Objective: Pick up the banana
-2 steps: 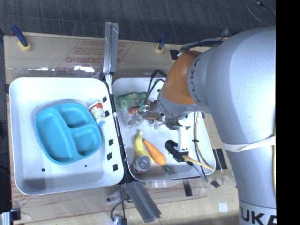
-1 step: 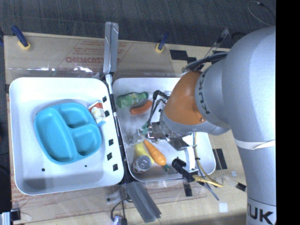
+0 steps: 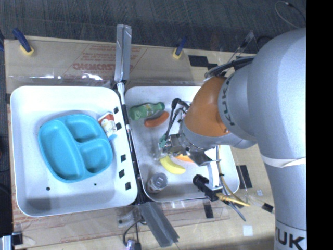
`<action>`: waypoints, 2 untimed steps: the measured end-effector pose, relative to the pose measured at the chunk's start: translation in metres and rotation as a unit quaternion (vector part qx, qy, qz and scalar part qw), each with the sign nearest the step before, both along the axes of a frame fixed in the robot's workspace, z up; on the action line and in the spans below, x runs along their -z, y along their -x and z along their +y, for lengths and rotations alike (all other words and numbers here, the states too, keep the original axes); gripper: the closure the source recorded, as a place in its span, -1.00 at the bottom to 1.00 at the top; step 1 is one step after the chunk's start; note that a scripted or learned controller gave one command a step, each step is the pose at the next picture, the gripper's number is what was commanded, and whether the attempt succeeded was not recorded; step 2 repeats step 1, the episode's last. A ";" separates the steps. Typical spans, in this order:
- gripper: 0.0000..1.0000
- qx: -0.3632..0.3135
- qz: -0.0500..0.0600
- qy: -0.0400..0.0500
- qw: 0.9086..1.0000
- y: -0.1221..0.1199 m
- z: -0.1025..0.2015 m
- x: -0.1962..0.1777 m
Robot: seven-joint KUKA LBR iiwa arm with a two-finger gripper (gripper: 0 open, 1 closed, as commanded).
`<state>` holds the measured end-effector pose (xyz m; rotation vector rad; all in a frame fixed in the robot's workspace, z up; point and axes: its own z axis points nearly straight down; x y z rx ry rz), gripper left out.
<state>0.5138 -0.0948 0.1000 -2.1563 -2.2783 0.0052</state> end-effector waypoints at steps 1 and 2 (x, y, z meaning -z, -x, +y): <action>1.00 0.060 -0.002 0.000 0.998 -0.071 0.039 -0.092; 1.00 0.060 -0.002 0.000 0.998 -0.071 0.039 -0.092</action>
